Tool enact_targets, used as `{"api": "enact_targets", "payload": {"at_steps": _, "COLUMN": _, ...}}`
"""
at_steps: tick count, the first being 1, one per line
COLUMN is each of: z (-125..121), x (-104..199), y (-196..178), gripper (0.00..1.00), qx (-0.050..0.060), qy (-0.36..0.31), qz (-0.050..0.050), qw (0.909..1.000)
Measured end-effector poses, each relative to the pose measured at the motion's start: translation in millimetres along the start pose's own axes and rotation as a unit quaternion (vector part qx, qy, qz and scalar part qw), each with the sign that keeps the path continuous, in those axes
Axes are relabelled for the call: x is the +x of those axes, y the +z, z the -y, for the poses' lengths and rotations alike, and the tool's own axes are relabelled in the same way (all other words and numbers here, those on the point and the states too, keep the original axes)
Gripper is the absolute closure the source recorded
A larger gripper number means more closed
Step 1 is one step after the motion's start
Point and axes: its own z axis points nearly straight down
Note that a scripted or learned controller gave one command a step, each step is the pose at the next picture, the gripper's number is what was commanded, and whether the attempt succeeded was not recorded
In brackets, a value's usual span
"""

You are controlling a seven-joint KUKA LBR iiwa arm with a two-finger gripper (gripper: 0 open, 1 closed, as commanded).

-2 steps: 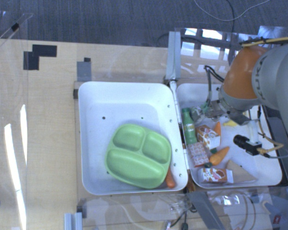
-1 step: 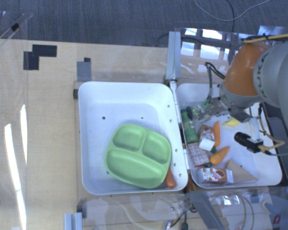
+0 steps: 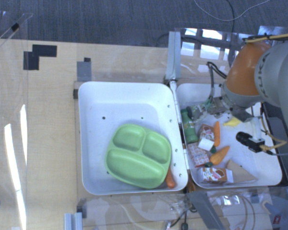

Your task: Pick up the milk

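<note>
**Inspector:** Near edge first. What lay in the right-hand shallow white bin (image 3: 273,178)?

**Assistant:** A brown-and-white printed box (image 3: 215,175) lay flat against the near wall. Just beyond it were a small orange carrot (image 3: 220,154) and a flat red-patterned packet (image 3: 197,154). In the left-hand white bin (image 3: 93,128), a green divided plastic plate (image 3: 139,155) covered the near half, so that bin held nothing for this task.

**Inspector:** And the milk?

**Assistant:** I judged it to be the small white carton with an orange face (image 3: 206,140), mid-bin, close to the divider. It was hemmed in by the packet, a second orange carrot (image 3: 216,133) and a dark green bottle (image 3: 188,128). The label was too small to confirm.

**Inspector:** The gripper?

**Assistant:** The two-finger gripper (image 3: 215,105) sat low over the far part of that bin, beyond the carton and apart from it. Whether it was open or closed, I could not tell. Nothing was seen held.

**Inspector:** Why that posture?

**Assistant:** The grey arm with its orange band (image 3: 245,73) reached in from the right, likely to come down on the crowded carton from above.
</note>
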Motion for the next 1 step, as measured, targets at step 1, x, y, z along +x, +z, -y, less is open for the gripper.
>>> {"api": "enact_targets", "payload": {"at_steps": 1, "z": 39.8, "x": 0.8, "y": 10.4, "gripper": 0.00, "qx": 0.001, "qy": -0.013, "qz": 0.002, "qw": 0.9999}}
